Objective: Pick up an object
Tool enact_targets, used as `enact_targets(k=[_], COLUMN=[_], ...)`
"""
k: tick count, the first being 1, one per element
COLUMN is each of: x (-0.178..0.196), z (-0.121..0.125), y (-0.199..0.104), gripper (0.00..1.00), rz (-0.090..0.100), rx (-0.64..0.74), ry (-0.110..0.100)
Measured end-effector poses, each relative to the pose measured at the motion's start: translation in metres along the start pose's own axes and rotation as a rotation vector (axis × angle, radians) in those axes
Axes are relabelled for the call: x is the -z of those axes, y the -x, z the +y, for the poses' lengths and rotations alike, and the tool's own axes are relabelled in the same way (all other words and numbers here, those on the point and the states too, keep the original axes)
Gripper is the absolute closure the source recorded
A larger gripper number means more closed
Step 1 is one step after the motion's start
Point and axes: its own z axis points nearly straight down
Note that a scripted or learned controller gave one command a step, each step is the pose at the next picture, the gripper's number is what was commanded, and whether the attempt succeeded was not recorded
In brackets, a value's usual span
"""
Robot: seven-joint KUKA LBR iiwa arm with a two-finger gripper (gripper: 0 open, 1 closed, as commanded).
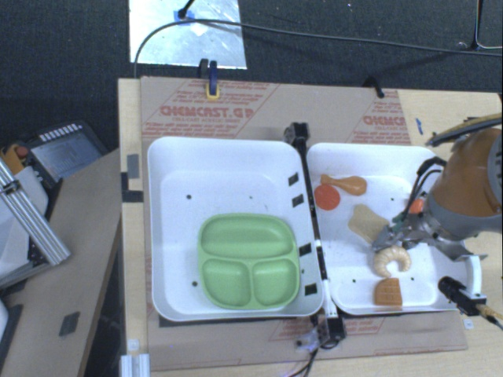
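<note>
Pale croissant lies just below the fingers — their spread cannot be told.

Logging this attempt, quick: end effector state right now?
End effector: cannot be told whether open or closed; it sits low in the right bin, right above the croissant.

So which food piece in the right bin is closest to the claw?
The pale croissant, curled right under the claw; the drumstick, tomato slice and cracker lie farther off.
</note>
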Motion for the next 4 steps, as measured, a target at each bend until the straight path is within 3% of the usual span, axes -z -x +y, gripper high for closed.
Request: enact_targets(k=[3, 4], x=[0.136, 0.125], z=[0.018, 0.014], y=[0.003, -0.051], gripper=[1.0, 1.0], rz=[0.0, 0.003], rx=[0.003, 0.007], ry=[0.001, -0.004])
